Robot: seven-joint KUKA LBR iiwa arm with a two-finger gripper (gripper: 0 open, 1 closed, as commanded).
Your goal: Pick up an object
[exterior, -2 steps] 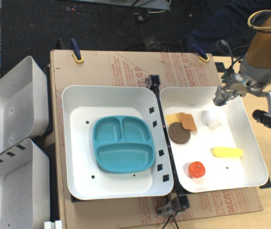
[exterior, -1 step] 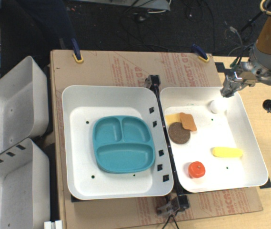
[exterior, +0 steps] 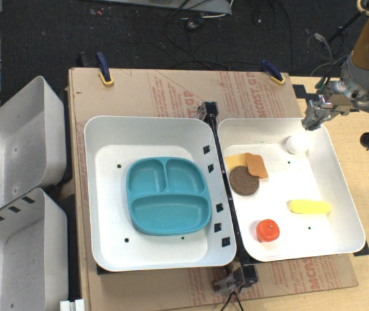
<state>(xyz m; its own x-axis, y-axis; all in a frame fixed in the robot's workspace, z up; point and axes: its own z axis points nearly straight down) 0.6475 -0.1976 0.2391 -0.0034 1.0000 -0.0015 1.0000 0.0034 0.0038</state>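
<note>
The right bin [exterior: 340,193] holds a small white ball [exterior: 295,144], an orange-tan slice [exterior: 256,165] lying over a yellow piece, a brown round cookie [exterior: 244,181], a yellow banana-like piece [exterior: 310,207] and a red-orange tomato-like object [exterior: 268,230]. My gripper [exterior: 314,119] hangs above the bin's far right rim, just up and right of the white ball. Nothing shows between its tips.
The left bin [exterior: 100,173] holds a teal divided plate [exterior: 168,195]. A black divider [exterior: 222,180] runs between the bins. Two spare white bins [exterior: 15,154] lie off the bench at the left. Blue-yellow clamps [exterior: 104,70] sit at the board's far edge.
</note>
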